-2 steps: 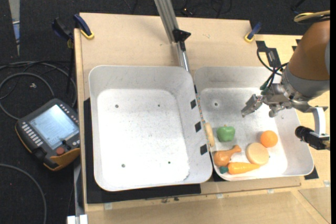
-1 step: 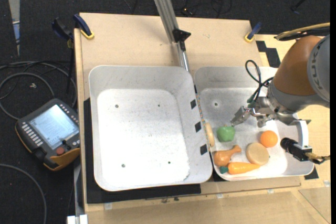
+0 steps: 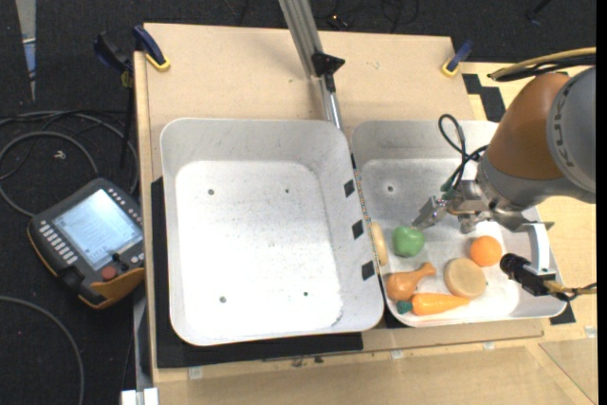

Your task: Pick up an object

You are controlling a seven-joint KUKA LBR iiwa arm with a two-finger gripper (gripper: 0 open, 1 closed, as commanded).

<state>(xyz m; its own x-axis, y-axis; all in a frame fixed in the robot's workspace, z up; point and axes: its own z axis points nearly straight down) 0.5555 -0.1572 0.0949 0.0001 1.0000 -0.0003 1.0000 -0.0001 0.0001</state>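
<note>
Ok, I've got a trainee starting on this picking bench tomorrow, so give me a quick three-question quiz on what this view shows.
1. True or false: all the toy foods lie in the right bin.
2. Which item lies closest to the gripper?
A. carrot
B. green ball
C. beige disc
3. Fill in: the round fruit just behind the beige disc is coloured ____.

Key
1. True; the left bin holds none of them.
2. B; the gripper sits just above and right of the green ball, apart from it.
3. Orange.
</note>
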